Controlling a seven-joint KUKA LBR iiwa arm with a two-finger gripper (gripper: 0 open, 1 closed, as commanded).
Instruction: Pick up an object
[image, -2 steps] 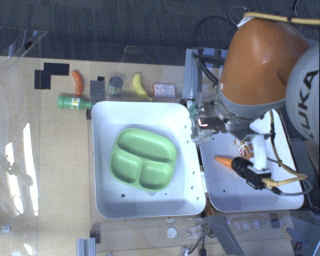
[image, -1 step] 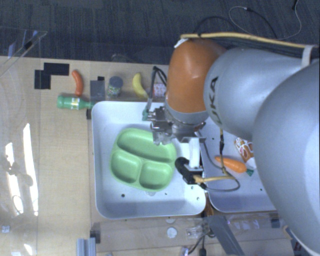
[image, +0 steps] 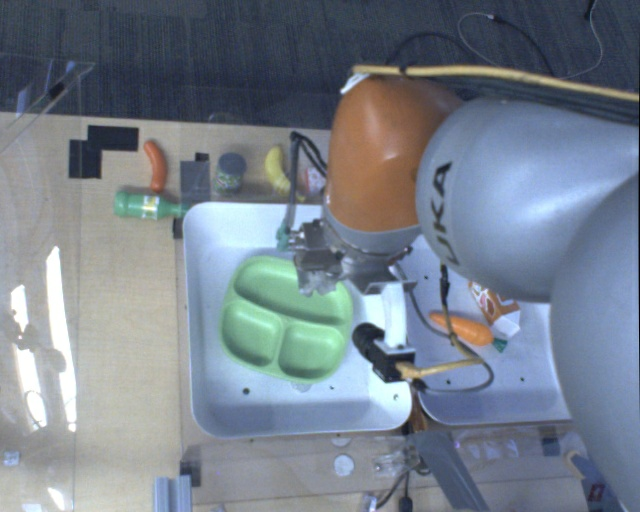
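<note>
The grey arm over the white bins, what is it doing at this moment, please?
The arm reaches in from the right and its gripper is down over the upper right edge of the green divided tray in the left bin. Nothing is visibly held. A carrot lies in the right bin. Beyond the bins lie a green bottle and a banana.

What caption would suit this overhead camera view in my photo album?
Grey-and-orange arm poised over a green divided tray in the left white bin, a toy carrot lying in the right one.

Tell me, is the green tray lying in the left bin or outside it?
In: the green tray lies flat inside the white walls of the left bin.
</note>
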